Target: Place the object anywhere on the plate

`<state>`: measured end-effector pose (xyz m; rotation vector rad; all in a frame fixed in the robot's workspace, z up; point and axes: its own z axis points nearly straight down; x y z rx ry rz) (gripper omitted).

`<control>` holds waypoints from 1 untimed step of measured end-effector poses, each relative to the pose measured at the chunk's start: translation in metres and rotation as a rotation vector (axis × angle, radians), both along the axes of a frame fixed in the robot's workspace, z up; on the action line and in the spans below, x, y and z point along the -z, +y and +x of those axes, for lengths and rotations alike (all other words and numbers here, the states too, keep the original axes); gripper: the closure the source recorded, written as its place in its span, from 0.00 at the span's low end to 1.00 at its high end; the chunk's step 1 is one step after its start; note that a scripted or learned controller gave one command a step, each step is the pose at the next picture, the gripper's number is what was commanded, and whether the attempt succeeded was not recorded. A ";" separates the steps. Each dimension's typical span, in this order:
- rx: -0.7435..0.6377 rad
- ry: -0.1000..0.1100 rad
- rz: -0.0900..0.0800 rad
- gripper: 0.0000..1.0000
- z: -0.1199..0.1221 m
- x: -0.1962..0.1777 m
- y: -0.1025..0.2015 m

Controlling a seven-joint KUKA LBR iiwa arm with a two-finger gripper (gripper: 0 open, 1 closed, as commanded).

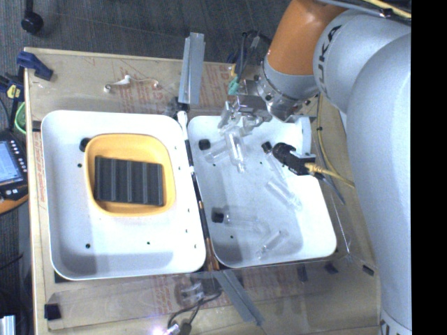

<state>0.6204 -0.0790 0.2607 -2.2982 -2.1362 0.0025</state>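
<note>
Grey arm (370, 117), orange wrist band (297, 33), black lettering, yellow cable (335, 176).

The 2 bins (63, 250) look like smooth, glossy white plastic; the plate (129, 145) is glossy yellow; the bench (105, 68) is matt, worn wood.

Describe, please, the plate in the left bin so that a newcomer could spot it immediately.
Start at the two white bins on the bench and take the left bin, the one away from the arm. Lying in its upper half is the plate, a rounded yellow-orange square with a dark ribbed panel in its middle. It is the only coloured thing in either bin; the right bin holds clear, see-through pieces.
</note>
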 end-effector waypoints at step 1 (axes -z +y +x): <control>-0.210 0.002 0.000 1.00 0.017 0.070 0.042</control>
